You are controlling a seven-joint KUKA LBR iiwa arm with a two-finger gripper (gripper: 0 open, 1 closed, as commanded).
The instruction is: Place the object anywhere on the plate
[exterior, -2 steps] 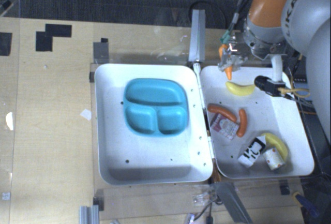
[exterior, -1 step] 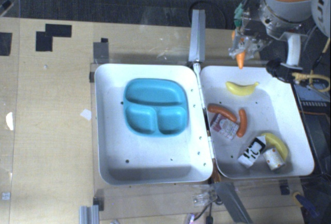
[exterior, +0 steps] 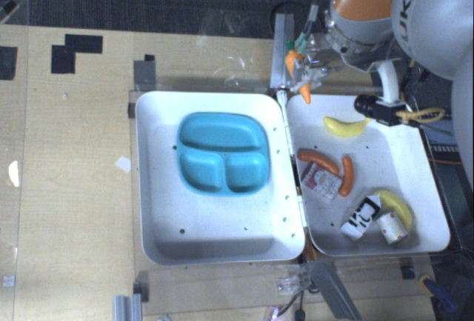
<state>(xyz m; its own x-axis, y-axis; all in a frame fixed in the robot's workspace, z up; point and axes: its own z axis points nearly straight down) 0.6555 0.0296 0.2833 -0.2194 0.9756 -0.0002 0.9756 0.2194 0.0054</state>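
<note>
Nearest me, the right bin holds a can, a box, sausages and a banana. The blue plate sits in the left bin. Farthest, my tool grips a small carrot above the bins' far edge, beyond the plate.

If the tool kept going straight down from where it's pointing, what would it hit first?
Likely the top end of the metal divider rail between the two white bins, since the tool, with an orange carrot-like piece at its tip, hangs over that corner; depth is unclear.
</note>
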